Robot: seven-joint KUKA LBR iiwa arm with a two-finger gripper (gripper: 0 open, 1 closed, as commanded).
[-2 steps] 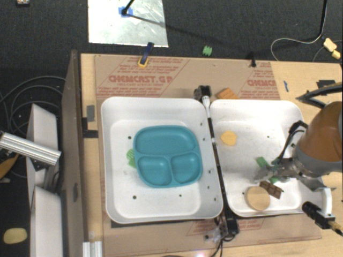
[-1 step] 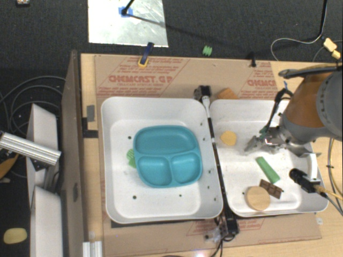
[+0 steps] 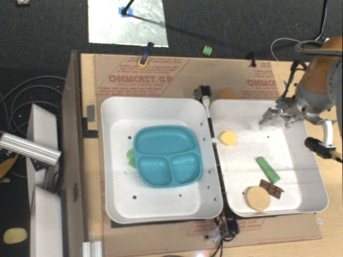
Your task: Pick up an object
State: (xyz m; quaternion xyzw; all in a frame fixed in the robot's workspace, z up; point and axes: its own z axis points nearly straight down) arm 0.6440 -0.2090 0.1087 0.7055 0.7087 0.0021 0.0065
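Right bin (image 3: 300,159) holds four loose items in the lower centre-right of the frame: one yellow round piece (image 3: 229,138) near its left wall, one green bar (image 3: 267,169) lying slantwise mid-bin, one tan disc (image 3: 258,198) at the lower edge, and one dark brown block (image 3: 271,189) touching the disc. Left bin (image 3: 115,143) holds one blue three-compartment tray (image 3: 167,155) with one green scrap (image 3: 130,156) at its left rim. My gripper (image 3: 282,113) hangs at the right bin's upper right, fingers spread and pinching nothing, arm entering from the right edge.

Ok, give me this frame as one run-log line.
gripper: over right bin far edge, holding nothing | right bin: yellow piece, green block, tan disc, brown piece | left bin: blue tray
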